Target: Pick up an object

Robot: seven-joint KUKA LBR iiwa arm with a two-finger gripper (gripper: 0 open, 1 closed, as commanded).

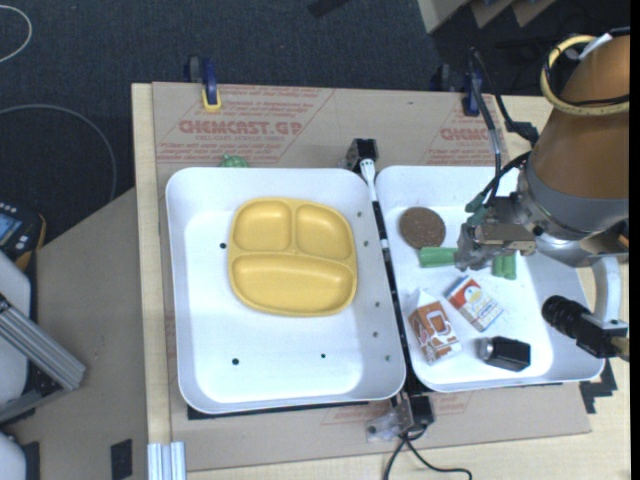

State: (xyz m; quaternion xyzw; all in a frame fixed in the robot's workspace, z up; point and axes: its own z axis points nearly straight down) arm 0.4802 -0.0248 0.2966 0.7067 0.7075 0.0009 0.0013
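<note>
My gripper [482, 254] hangs over the middle of the right bin [560, 368], on the grey arm with its orange band [590, 78]. Directly under it lies a green object [436, 257] whose ends stick out on both sides of the gripper. A brown round disc [423, 227] sits just to the left, near the bin's back. In front of the gripper lie a red and white carton [473, 303], a brown and orange box [434, 330] and a small black object [505, 352].
The left bin [200, 298] holds a yellow divided plate [292, 256]. A ridge with screws [383, 258] separates the two bins. Black arm hardware [575, 323] overhangs the right bin's right rim. Clamps stand at the board's back edge.
</note>
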